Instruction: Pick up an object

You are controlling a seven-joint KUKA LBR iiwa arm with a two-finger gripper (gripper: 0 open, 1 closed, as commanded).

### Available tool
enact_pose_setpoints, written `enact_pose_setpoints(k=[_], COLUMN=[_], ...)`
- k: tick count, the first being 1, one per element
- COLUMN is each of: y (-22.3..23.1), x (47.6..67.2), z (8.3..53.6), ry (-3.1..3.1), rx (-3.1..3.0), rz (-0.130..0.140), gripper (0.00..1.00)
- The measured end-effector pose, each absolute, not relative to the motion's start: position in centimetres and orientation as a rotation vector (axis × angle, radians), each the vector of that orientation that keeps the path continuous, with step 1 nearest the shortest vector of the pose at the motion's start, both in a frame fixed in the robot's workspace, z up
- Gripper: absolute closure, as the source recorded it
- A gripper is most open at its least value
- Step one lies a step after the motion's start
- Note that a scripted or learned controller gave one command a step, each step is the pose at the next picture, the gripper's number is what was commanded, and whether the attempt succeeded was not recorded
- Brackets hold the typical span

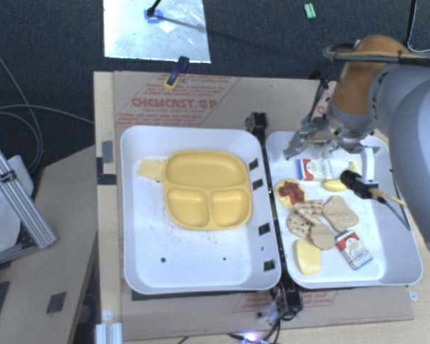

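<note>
Two bins: left bin (pixel 143 253) and right bin (pixel 395 258) sit side by side; I read clock directions with 12 at the top of the view.
Gripper (pixel 315 143): at 12 o'clock in the right bin, close over its top end, with nothing that I can see held.
Jaws: I cannot tell whether they stand apart or together; the wrist crowds them from this angle.
Pick: carton (pixel 314 169), red and white, lying flat just at 6 o'clock from the gripper.
Handling: I judge it a light, stiff toy box with smooth faces that may slip. I would close across its two narrow sides, low down by the bin floor.
Close by: a yellow fruit (pixel 335 185) is near the carton at 4 o'clock, and a red-topped slice (pixel 290 190) is near it at 7 o'clock.
In the way: the fruit is the likeliest thing to be nudged, and the bin's top wall leaves little room at 12 o'clock.
Further off: cracker (pixel 309 210), bread (pixel 339 212), a second carton (pixel 352 249) and a yellow wedge (pixel 308 256), all toward 6 o'clock and well apart from the pick.
Left bin: a yellow tray (pixel 204 192) has a pale slice (pixel 152 169) touching it at 10 o'clock; neither affects this grasp.
</note>
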State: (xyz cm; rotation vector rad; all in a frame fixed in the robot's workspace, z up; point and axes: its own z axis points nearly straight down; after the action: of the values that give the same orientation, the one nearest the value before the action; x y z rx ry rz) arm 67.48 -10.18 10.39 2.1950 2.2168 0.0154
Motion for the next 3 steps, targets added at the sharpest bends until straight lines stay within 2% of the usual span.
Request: enact_pose_setpoints(k=[1,2,3], y=[-10.0,-11.9,-11.8], x=[64.2,67.3,67.1], z=[9.3,8.9,9.8], ry=[2.208,2.218,2.224], rx=[2.199,2.207,2.208], rz=[0.022,0.013,0.008], gripper=[0.0,0.0,1.0])
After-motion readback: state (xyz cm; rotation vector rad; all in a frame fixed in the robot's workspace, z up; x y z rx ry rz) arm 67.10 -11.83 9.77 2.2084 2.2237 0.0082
